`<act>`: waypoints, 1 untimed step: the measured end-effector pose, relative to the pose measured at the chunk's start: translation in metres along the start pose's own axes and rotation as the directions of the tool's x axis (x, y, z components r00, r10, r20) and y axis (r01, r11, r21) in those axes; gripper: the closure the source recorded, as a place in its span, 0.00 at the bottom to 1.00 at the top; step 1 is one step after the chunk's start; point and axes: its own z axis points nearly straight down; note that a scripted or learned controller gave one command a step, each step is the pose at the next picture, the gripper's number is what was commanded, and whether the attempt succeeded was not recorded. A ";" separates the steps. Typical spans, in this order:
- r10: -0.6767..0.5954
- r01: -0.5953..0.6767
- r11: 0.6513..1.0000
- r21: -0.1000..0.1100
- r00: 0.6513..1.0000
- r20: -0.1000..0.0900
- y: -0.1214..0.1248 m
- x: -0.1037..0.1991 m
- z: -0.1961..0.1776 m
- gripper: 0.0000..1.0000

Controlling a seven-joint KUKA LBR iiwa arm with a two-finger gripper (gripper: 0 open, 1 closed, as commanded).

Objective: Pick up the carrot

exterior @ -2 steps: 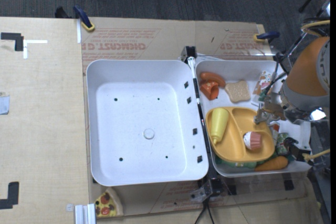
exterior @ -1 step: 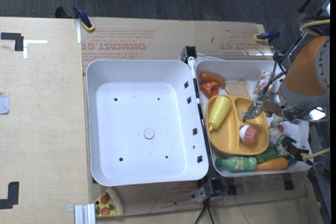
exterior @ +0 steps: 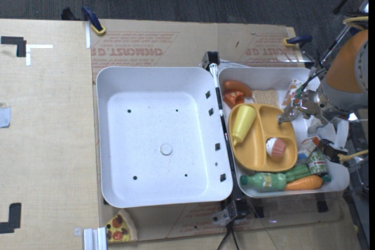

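Well above carrot, gripper.

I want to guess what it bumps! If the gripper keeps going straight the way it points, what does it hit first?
Probably the yellow divided plate. The gripper points left and down over its rim; depth is unclear. The carrot lies off that line.

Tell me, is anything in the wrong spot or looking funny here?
Yes. A toy pizza slice lies outside the bins, on the cardboard below the left bin. The other toys are crowded in the right bin: the carrot lies against its near wall beside a green bottle.
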 end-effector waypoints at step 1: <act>0.491 -0.491 0.871 -0.001 0.871 0.002 -0.043 -0.009 0.000 0.00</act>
